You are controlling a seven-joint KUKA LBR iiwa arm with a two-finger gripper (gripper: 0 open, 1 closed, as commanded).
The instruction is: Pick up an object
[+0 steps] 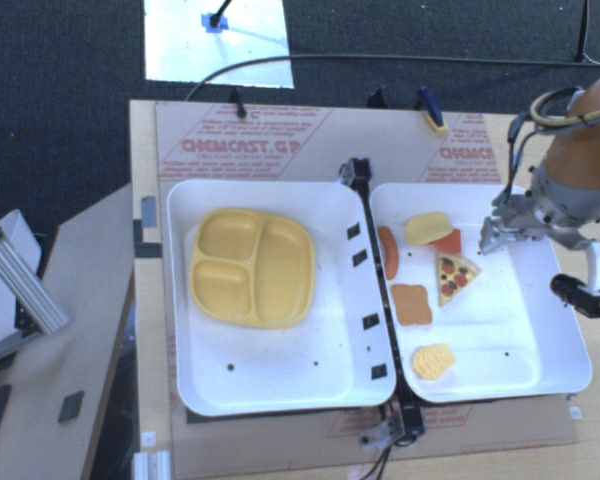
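Observation:
The right bin (540, 368) holds several toy foods: a red sausage (388, 252), a yellow bun on a red piece (429, 229), a pizza slice (454, 276), an orange-brown slab (412, 304) and a ridged yellow piece (433, 361). My gripper (492, 238) hangs over the bin's upper right part, just right of the pizza slice and the bun, its tip pointing down and left. Nothing shows between its fingers.
The left bin (210, 378) carries a yellow divided plate (251, 267). A black divider with clips (375, 298) runs between the bins. A cable and blue clamp (432, 111) lie at the bench's far edge. The arm's orange band (585, 148) stands at the right.

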